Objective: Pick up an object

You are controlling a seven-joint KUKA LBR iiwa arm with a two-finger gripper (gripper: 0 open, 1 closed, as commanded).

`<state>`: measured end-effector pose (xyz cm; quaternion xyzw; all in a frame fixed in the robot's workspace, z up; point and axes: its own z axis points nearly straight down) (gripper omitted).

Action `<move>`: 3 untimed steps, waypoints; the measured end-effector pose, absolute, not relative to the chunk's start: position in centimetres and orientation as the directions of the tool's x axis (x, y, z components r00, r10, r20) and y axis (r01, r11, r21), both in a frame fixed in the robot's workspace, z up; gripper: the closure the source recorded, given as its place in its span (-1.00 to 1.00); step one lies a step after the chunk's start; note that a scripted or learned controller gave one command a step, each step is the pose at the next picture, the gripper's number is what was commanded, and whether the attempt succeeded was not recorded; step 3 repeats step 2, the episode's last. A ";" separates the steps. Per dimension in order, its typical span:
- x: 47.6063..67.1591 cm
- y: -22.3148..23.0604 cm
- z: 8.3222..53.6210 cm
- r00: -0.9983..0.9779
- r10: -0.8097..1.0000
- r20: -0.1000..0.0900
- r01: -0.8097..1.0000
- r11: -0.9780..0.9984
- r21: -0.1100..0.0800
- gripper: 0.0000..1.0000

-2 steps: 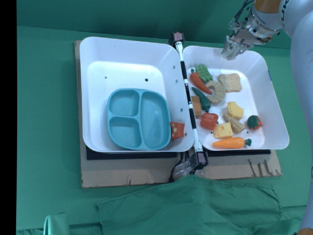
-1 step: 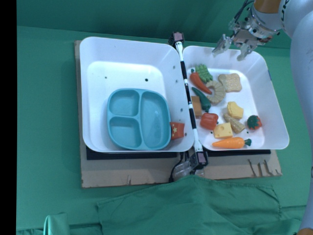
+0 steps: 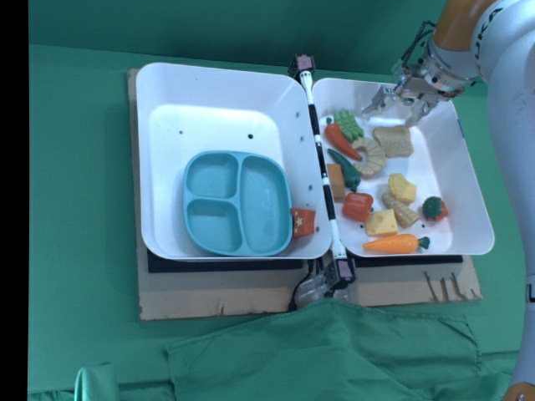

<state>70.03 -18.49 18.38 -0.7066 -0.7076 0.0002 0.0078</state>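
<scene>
Claw (image 3: pixel 395 105): fingers spread apart, gripping nothing | toast slice (image 3: pixel 394 141) just below it | carrot (image 3: pixel 342 141) down-left

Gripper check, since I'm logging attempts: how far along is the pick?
Done: the arm has reached the right bin. In hand: nothing; the gripper hovers open over the bin's far edge, just above the bread slice. Left: descend, close on a toy and lift it.

left bin (image 3: pixel 167 86): divided tray (image 3: pixel 237 203), small block (image 3: pixel 303 221) beside | right bin (image 3: pixel 468 199): toy foods (image 3: pixel 376 182)
</scene>
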 end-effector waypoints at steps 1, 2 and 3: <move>70.1 -18.2 19.6 -0.003 1.000 0.010 1.000 0.004 -0.012 1.00; 70.1 -18.6 19.7 0.000 1.000 0.003 1.000 0.000 -0.009 -1.00; 70.1 -18.6 19.7 0.000 1.000 0.003 1.000 0.000 -0.009 -1.00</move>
